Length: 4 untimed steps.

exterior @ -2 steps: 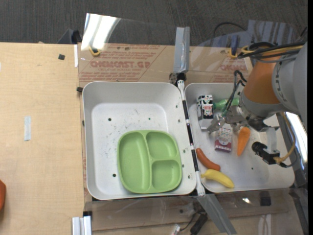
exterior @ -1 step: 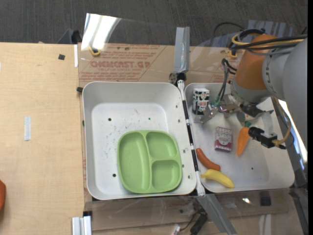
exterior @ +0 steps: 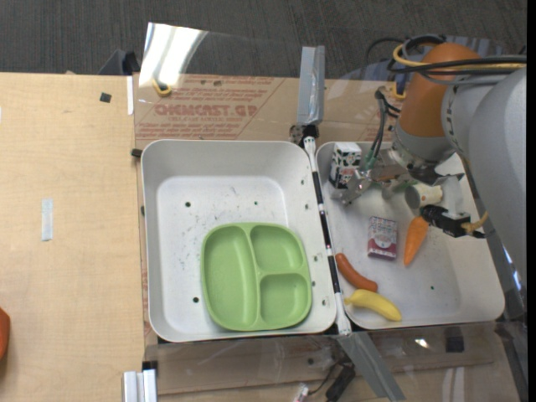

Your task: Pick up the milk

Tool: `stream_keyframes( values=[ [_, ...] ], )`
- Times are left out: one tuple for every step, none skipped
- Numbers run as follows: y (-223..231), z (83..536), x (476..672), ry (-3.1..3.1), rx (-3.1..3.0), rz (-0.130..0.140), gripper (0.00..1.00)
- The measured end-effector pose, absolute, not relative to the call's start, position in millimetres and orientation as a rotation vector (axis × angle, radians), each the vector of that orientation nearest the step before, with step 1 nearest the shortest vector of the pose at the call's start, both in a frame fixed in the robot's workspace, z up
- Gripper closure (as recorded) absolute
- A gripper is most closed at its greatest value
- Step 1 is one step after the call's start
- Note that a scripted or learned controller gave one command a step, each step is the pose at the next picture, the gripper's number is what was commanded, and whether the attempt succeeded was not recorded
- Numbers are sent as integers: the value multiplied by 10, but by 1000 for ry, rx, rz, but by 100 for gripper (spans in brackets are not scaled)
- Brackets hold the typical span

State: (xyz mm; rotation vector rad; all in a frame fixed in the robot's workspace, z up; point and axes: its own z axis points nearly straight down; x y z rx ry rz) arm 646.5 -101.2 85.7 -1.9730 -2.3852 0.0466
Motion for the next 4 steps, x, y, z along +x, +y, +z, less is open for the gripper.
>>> stream_keyframes(
  values=[
    [-982,851,6501,-2228,-2171,34,0],
    [-939,2605,6593,-2359,-2077,3,0],
    [-1307,1756,6087,-2446,-1970,3,0],
    [-1087,900,5359,-2549,-1832,3,0]
  ],
)
